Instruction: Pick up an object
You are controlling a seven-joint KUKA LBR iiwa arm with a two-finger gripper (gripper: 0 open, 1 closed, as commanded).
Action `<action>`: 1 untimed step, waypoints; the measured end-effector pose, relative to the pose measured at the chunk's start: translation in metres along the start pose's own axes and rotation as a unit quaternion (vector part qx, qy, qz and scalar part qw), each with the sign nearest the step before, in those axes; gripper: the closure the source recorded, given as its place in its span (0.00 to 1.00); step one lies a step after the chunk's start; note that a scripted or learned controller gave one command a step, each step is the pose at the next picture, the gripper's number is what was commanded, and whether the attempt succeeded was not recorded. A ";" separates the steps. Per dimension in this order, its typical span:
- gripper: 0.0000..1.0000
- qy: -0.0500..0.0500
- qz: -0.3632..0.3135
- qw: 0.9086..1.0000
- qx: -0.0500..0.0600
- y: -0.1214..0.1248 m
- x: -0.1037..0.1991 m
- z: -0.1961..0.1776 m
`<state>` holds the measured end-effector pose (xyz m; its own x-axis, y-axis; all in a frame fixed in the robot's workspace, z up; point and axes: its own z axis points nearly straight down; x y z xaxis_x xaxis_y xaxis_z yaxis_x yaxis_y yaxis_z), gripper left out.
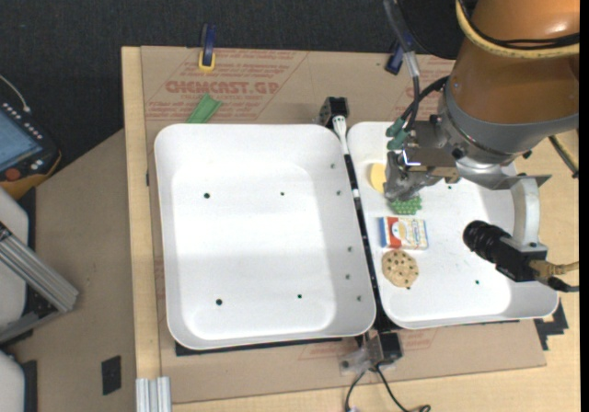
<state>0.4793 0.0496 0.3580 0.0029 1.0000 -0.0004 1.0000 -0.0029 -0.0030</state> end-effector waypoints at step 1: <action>1.00 0.001 -0.003 1.000 -0.003 0.000 0.023 -0.017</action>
